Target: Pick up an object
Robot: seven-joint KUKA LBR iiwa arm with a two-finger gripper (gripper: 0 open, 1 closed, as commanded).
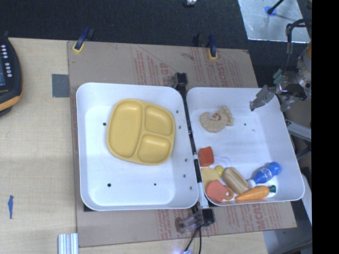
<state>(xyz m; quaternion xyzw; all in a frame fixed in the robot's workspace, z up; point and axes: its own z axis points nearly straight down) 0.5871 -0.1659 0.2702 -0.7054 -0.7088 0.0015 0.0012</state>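
The gripper hovers at the right bin's far right rim; I cannot tell its state. The nearest object, a flat tan cookie-like toy, lies alone, probably light, stiff plastic; its thin edges suit pinching best.

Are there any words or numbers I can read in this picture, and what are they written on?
None can be read.
Red printing on the cardboard sheet under the bins: too blurred to read.
Buttons on the black and orange device at the left edge: too small to read.
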